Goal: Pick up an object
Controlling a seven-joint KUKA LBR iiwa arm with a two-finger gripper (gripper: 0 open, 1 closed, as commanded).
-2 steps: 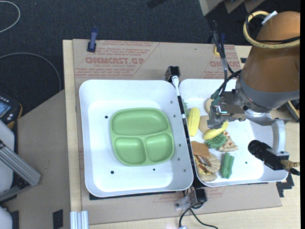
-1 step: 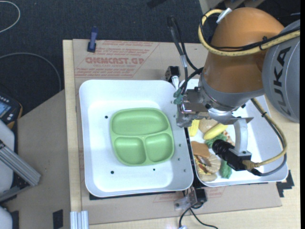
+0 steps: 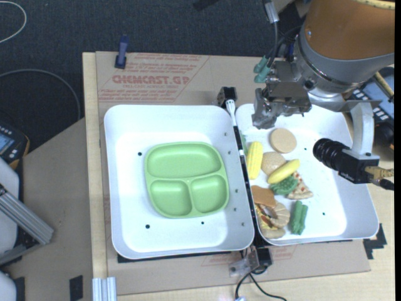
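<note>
A heap of toy food lies at the centre right of the frame, in the left part of the right bin (image 3: 351,227): a tan round cookie (image 3: 283,140) uppermost, a corn cob (image 3: 254,158) and a banana (image 3: 283,170) just below. The gripper (image 3: 266,119) is seen just above and left of the cookie; whether anything is pinched cannot be told. A clean grasp is best sought on the cookie, which is the least crowded. The green divided plate (image 3: 186,179) sits in the left bin (image 3: 122,168).

- The bench (image 3: 156,80) is topped with brown printed cardboard.
- Two white bins sit on it side by side: left bin (image 3: 125,168), right bin (image 3: 341,205).
</note>
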